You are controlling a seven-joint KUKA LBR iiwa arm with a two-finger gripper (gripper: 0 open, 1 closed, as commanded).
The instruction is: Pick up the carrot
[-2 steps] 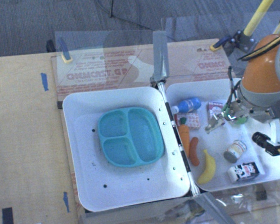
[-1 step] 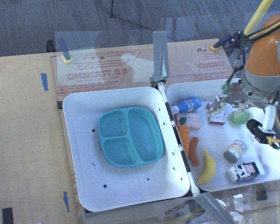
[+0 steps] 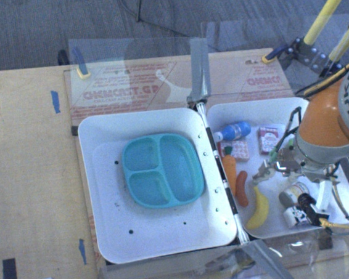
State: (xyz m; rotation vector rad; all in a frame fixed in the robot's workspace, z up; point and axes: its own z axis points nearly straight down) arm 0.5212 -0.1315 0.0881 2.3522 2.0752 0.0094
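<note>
The carrot (image 3: 229, 168) is lying along the left wall of the right bin (image 3: 245, 107), in the centre-right of the frame, its green top pointing toward the upper edge near a blue bottle (image 3: 234, 131). A red sausage-shaped piece (image 3: 241, 187) is resting just beside the carrot's lower end, and a banana (image 3: 259, 210) is curving below that. The gripper (image 3: 266, 172) is hanging over the middle of the right bin, to the right of the carrot and apart from it, with nothing between its fingers; whether they are spread or pressed together I cannot tell, since the wrist and cabling are blurring their outline. The likeliest trouble, as I am judging it, is coming from the crowding: with the carrot sitting tight against the bin wall, a finger descending on that side may be striking the rim or the wall rather than sliding beside the carrot, and a grasp aimed too low in the frame may be catching the red piece instead. A small pink packet (image 3: 242, 150) is also lying just right of the carrot's upper part, narrowing the gap there. Open floor is showing in the centre of the right bin, between the carrot and the gripper, so an approach from that side is looking freer. The left bin (image 3: 109, 229), holding a teal divided plate (image 3: 163, 170), is offering wide bare floor around it.
</note>
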